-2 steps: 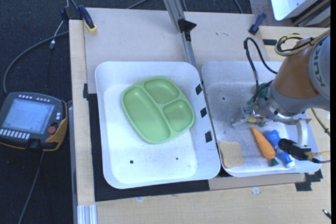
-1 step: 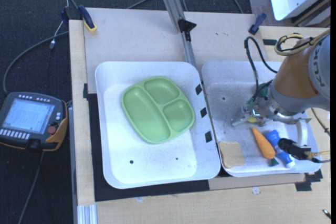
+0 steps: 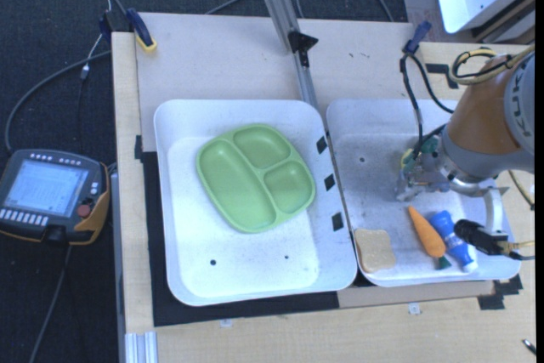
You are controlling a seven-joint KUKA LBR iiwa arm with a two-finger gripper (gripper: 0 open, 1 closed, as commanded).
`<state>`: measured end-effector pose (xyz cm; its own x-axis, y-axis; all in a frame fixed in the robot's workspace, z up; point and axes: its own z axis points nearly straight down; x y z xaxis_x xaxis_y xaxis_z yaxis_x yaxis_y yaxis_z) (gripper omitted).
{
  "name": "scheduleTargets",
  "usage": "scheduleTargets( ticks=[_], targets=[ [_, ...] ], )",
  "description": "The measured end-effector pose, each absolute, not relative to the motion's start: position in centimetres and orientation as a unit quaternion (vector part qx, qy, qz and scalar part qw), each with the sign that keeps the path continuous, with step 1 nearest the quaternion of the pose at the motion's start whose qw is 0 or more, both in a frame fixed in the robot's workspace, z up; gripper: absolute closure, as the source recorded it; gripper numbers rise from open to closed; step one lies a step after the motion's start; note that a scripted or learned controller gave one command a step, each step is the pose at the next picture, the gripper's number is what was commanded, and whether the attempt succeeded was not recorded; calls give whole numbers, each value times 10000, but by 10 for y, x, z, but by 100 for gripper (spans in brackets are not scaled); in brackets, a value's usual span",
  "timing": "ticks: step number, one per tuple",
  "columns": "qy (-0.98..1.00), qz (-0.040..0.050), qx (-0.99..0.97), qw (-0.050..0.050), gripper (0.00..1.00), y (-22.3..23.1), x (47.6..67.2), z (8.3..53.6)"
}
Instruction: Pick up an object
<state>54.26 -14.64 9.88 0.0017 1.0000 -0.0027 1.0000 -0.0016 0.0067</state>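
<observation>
The gripper [image 3: 415, 181] is hanging low inside the right bin [image 3: 374, 119], a little toward 3 o'clock of the bin's middle and over bare floor. Nothing is showing in its grasp. Whether it is spread or pressed together I cannot tell from this slant.

The things it could take are lying along the bin's 6 o'clock side:
- A carrot [image 3: 425, 231] is lying near the gripper at about its 5 o'clock, with its thin end pointing back toward 11 o'clock.
- A blue tube [image 3: 450, 238] is lying just beside the carrot on its 3 o'clock side.
- A bread slice [image 3: 375, 249] is sitting in the 7 o'clock corner.

A green plate [image 3: 255, 177] is resting in the left bin [image 3: 183, 268], well apart from the gripper.

As I judge it, the task is only beginning — the arm is reaching into the bin, but every object is lying flat and none is off the floor. What is remaining is the whole pick: lining up over one thing, probably the carrot as the nearest, then closing on it and raising it clear.
</observation>
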Motion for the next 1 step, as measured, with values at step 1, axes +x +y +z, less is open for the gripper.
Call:
scheduleTargets(
  ticks=[1],
  targets=[
    [7075, 11, 7067, 18, 100, -146, 545, 142]
  ],
)
